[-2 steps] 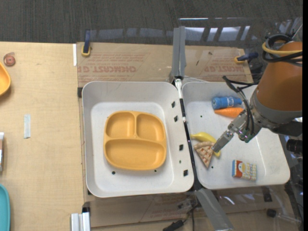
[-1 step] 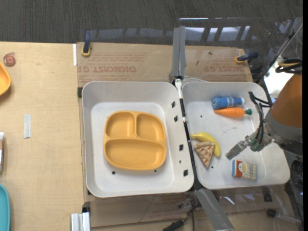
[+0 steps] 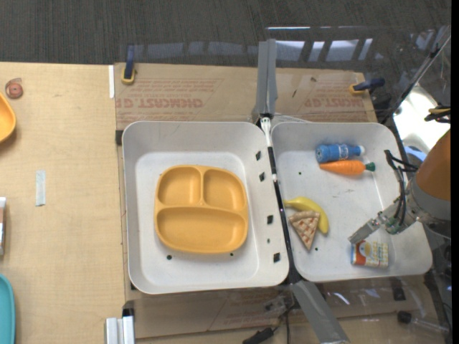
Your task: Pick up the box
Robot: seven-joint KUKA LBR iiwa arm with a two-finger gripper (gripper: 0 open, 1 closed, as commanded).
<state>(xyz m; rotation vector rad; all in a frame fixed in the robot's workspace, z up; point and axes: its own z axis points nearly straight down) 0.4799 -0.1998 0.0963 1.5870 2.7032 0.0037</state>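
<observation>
Worktop with two white bins; the box (image 3: 371, 254) lies in the right bin (image 3: 337, 199), near its front edge. You cannot tell the jaws' state; expect a light, crushable carton, best pinched across its short sides.

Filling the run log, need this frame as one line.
arm: over right bin | gripper: just above box, not holding | box: on bin floor | step: pick not done

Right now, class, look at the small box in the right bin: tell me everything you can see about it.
The box is small, white with red and some green print, apparently cardboard. It lies flat on the floor of the right bin, close to the front right corner. The gripper hangs just above its upper left edge; whether they touch cannot be told. Nothing else in the bin lies against it.
</observation>
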